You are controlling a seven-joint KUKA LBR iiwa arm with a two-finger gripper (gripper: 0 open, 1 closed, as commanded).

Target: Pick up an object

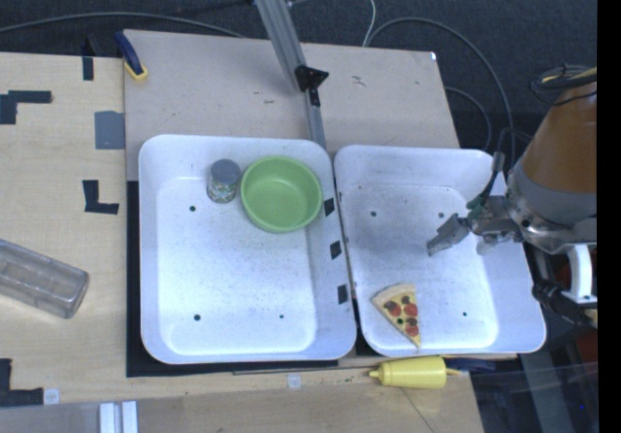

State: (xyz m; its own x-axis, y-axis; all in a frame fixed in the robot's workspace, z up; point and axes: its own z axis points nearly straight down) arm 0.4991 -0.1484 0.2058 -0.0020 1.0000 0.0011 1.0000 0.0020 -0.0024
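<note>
I can't tell how my grey two-finger gripper (444, 237) has its jaws set. It sits low over the middle of the right shallow white bin (505, 324), pointing left, the grey arm with its orange band (568, 145) reaching over that bin's right edge. The flat toy pizza slice (400, 310) lies near the bin's front edge, apart from the gripper.

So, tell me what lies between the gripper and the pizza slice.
Bare white bin floor; in the camera view nothing sits between the gripper and the pizza slice.
</note>
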